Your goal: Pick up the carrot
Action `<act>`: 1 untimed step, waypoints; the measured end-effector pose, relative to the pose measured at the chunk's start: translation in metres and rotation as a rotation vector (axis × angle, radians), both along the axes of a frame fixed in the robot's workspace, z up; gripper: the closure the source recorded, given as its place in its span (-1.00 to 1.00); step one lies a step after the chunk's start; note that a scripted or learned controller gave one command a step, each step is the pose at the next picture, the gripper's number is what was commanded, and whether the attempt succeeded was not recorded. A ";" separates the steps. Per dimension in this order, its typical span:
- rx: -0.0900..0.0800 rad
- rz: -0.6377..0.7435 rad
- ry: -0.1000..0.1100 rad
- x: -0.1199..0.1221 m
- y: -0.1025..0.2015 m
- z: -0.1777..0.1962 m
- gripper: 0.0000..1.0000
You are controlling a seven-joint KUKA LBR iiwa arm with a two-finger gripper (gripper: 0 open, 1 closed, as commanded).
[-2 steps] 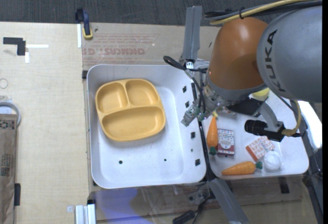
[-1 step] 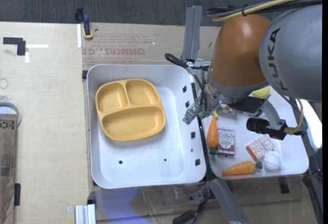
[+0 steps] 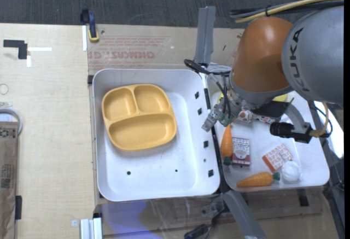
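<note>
The carrot [image 3: 255, 179] is lying near the right bin's [image 3: 314, 178] front rim, apart from the small box [image 3: 241, 152]. I cannot tell the gripper's [image 3: 221, 115] state.

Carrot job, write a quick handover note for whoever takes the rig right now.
Pincer: low over the right bin's left edge, near the upper carrot; whether it is open or shut cannot be told from here, and nothing is seen in it.
Carrots: two in the right bin, one upright by the left wall beside a small box, one lying at the front next to a white ball.
Left bin: yellow plate.
Done: no carrot lifted.
Left: grasp a carrot and raise it.
</note>
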State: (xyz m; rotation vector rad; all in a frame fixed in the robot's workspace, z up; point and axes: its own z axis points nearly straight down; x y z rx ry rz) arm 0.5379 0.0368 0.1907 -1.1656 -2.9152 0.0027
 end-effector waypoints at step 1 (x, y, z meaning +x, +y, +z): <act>0.000 -0.004 0.000 0.001 -0.001 0.008 1.00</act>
